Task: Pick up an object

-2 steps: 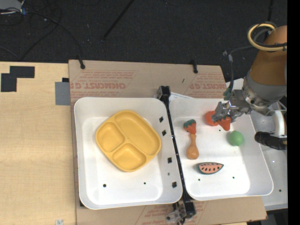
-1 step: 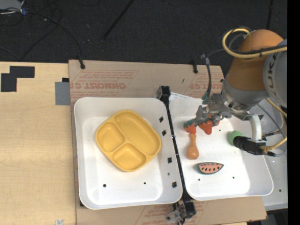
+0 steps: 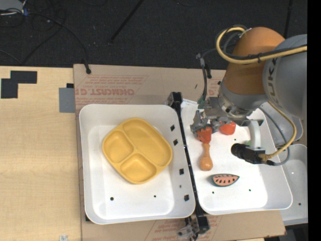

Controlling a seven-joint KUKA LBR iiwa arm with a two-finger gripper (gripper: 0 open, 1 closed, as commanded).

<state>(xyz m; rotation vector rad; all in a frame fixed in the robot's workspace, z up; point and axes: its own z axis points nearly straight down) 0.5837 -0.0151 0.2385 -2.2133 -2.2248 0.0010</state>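
Note:
My gripper hangs low over the upper left part of the right bin. Directly under it is the red end of a tan-handled toy, whose handle lies on the bin floor and points toward the front. The gripper's tip meets that red end, and the grip itself is hidden from this angle. A small orange-red piece sits just right of the gripper. A watermelon slice lies nearer the front of the same bin.
A yellow divided plate lies in the left bin. The raised divider between the two bins runs close to the gripper's left side. The arm's bulk covers the right bin's back right corner.

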